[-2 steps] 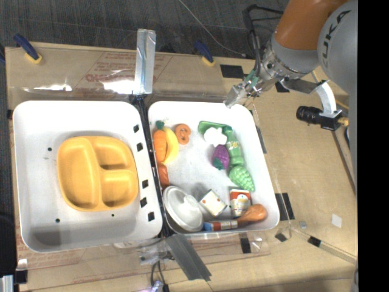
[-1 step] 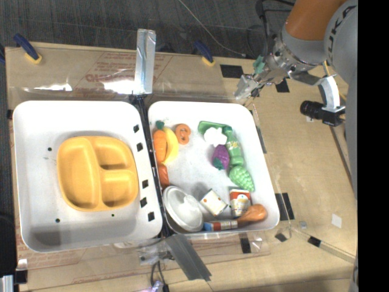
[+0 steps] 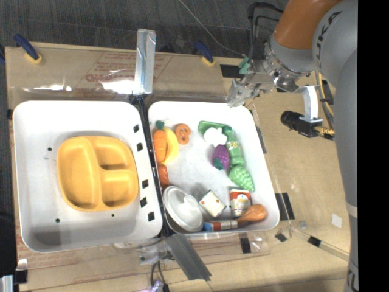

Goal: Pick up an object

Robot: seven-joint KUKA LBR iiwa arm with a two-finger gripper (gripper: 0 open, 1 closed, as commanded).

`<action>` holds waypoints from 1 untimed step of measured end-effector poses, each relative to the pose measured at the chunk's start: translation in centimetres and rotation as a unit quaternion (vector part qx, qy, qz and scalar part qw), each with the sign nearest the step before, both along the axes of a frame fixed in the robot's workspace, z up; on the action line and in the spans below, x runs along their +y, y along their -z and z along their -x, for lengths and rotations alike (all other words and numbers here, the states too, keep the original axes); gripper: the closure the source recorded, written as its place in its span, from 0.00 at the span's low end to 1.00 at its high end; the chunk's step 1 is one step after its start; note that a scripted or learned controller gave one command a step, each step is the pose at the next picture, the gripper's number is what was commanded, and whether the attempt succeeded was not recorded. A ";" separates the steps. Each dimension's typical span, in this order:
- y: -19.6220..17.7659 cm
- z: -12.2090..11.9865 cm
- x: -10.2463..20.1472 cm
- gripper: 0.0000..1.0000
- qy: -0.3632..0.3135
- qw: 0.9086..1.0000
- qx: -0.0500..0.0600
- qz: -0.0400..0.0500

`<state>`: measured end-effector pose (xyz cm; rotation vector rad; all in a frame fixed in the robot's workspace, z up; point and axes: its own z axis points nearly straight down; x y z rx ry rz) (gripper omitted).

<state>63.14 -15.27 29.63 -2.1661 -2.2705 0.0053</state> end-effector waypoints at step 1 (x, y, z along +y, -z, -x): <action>0.9 -1.0 -0.6 1.00 0.152 0.988 -0.002 0.001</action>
